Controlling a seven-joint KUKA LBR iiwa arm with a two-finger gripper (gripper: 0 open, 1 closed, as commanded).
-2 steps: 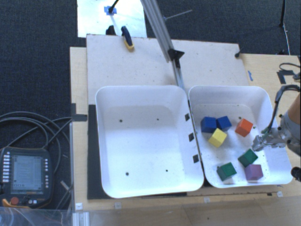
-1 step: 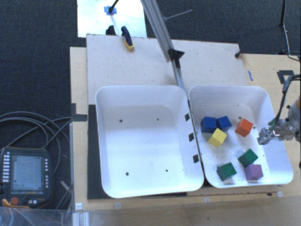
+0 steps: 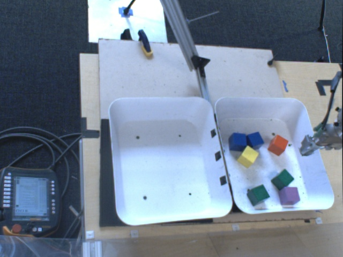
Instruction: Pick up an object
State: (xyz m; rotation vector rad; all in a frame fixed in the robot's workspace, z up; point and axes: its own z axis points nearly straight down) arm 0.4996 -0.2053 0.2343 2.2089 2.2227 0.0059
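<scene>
Purple cube (image 3: pixel 289 195) beside green cube (image 3: pixel 282 179); claw (image 3: pixel 310 145) near orange cube (image 3: pixel 277 144).

Grey metallic tool (image 3: pixel 312 143), thin cable above.

Smooth white plastic bins (image 3: pixel 166 116) on a matt wooden bench (image 3: pixel 236 68)

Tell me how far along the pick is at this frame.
Done: nothing looks picked yet; the orange cube, yellow cube, two blue cubes, two green cubes and purple cube all lie on the floor of the right bin. In hand: the gripper sits at that bin's right edge, beside the orange cube, with no cube between its fingers. Left: grasping and lifting one.
</scene>
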